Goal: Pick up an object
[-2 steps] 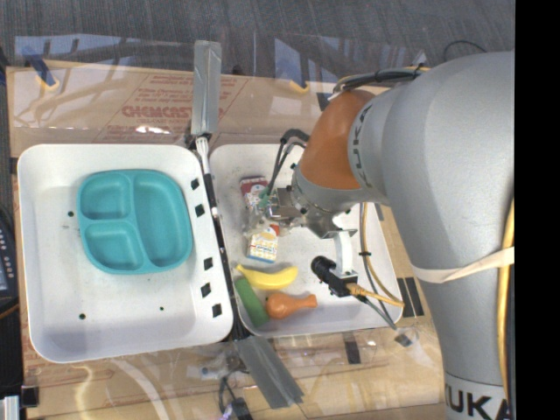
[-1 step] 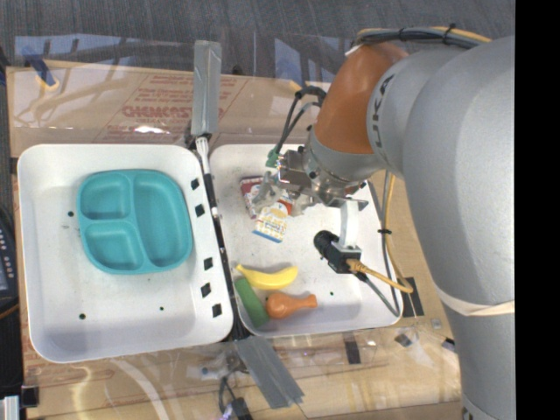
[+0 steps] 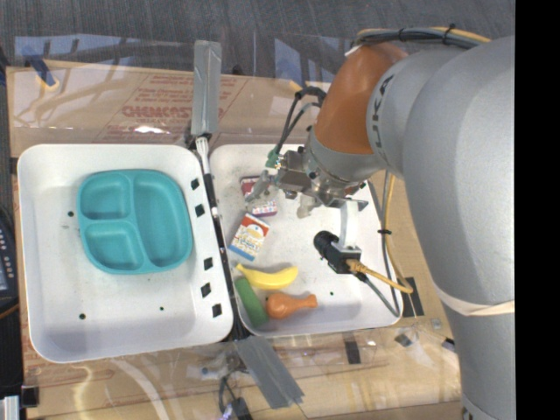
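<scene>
Right bin (image 3: 372,313): its near rim lies toward 6 o'clock, with the closest cluster just inside it.
Left bin (image 3: 35,261): at the right bin's 9 o'clock, walls side by side.
Green vegetable (image 3: 251,303): at 7 o'clock in the right bin, by the dividing wall.
Orange vegetable (image 3: 290,304): at the green one's 3 o'clock, lying flat, touching it.
Banana (image 3: 269,276): lying crosswise just beyond both.
Small box (image 3: 249,237): red, white and blue, tilted, at the right bin's 9 o'clock, just beyond the banana.
Teal plate (image 3: 134,220): three compartments, lying flat in the left bin, toward its far side.
Small packet (image 3: 264,207): red and white, at the right bin's 10 o'clock.
End effector (image 3: 280,182): over the right bin's 11 o'clock area, just beyond the packet — apart or together, I cannot tell.
Counter (image 3: 96,103): brown surface beyond the bins, at 12 o'clock.
</scene>
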Robot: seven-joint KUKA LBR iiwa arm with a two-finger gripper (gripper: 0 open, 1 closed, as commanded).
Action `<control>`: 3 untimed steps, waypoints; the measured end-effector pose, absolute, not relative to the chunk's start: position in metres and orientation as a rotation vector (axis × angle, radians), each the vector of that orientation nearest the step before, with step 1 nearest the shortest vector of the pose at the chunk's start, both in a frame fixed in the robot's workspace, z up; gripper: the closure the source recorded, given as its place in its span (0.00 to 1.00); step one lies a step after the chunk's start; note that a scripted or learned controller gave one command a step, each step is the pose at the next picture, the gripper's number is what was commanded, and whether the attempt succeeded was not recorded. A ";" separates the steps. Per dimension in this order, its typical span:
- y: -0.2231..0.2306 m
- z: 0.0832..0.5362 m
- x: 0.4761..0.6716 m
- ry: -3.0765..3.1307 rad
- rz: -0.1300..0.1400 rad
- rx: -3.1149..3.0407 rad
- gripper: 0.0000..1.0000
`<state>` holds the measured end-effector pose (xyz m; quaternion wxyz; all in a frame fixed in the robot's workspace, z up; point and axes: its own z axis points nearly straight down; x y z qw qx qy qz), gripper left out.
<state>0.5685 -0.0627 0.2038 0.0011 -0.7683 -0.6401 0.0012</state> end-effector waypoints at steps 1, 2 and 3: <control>-0.084 0.212 0.567 -1.554 0.003 -2.728 0.00; -0.089 0.108 0.585 -1.863 0.006 -2.522 0.00; -0.095 0.091 0.602 -2.079 0.002 -2.354 0.00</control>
